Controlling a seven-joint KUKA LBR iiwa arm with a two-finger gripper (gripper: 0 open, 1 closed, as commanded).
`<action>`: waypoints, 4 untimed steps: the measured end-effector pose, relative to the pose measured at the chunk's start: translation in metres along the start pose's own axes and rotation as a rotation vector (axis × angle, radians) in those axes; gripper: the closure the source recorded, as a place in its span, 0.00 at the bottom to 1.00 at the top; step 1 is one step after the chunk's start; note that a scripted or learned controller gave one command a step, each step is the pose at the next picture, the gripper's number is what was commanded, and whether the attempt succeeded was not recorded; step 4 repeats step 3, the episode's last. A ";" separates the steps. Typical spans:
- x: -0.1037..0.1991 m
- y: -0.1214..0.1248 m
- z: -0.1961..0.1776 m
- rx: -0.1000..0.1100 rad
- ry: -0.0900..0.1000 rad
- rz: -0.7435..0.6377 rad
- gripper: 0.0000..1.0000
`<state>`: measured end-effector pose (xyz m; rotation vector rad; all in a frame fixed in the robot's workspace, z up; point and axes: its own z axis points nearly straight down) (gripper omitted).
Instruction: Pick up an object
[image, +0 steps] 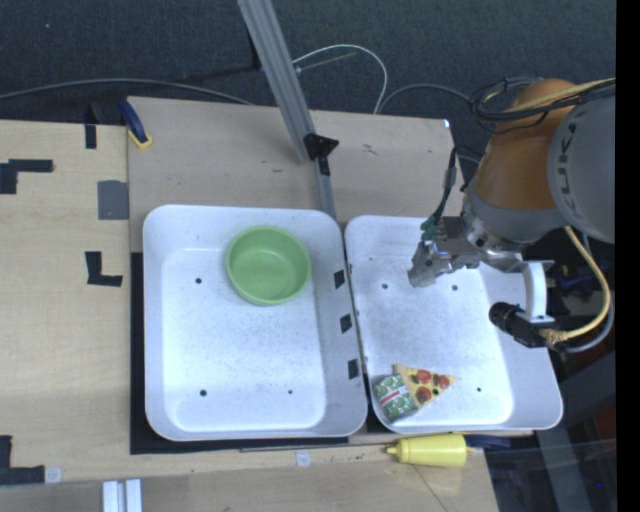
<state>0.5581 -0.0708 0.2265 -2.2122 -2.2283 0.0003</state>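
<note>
Two shallow white bins sit side by side on the wooden desk (220, 160). The left bin (175, 400) holds a green bowl (267, 265), upright, in its upper middle part, well apart from the bin walls. The right bin (530, 400) holds two small things in its lower left corner: a pizza slice toy (428, 382) with red dots on a yellow face, lying flat, and a small green and white packet (393, 396) just beside it on its left, the two touching or nearly so. A yellow bottle (432, 451) lies on its side on the desk just outside the lower rim of the right bin. The grey arm with its orange band (520, 150) reaches in from the right, and its hand (428, 268) hangs over the upper part of the right bin, well apart from the pizza slice and the packet below it. Nothing shows between its tips, and whether it is wide or narrow I cannot tell from this slant. A grey metal pole (285, 80) crosses the desk at a slant above the bins, ending near the place where the two bins meet.
</note>
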 end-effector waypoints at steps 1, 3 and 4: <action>0.049 0.001 -0.008 -0.001 0.001 0.000 1.00; 0.169 0.005 0.009 0.002 0.000 0.000 1.00; 0.169 0.005 0.009 0.002 0.000 0.000 1.00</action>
